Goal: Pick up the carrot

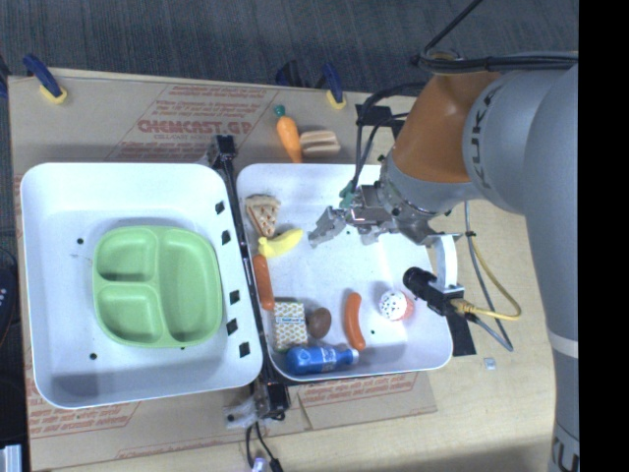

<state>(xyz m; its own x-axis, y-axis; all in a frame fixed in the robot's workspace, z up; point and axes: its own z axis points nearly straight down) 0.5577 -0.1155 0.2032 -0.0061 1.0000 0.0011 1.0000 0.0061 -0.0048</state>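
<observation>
Tool (329,226) is hovering over the middle of the right bin (432,347), fingers spread, nothing between them. My arm comes in from the right, orange band above the wrist.

Carrot (287,137) isn't in either bin. It's lying on the desk (147,116) just beyond the right bin's far rim, green tip pointing away, right beside a small bun-like piece (319,144). They look close to touching; can't tell for sure.

Right bin is cluttered: yellow banana (279,243) just left of my tool, a slice of bread (261,210) above that, an orange sausage (263,280) along the left wall, another sausage (354,320) toward the near side, blue bottle (314,359) at the near edge, white ball (393,306), small brown thing (318,321). Left bin (39,293) has the green divided plate (157,285).

Step as I read it: approach, not started on target. I'm over the wrong area, and the sausages are an easy colour mix-up.

Next move needs me to lift clear of the rim, travel to the far side past the bin edge, line the fingers across the carrot's narrow width, then descend. Risk: clipping the rim or nudging the bun piece into the grasp.
</observation>
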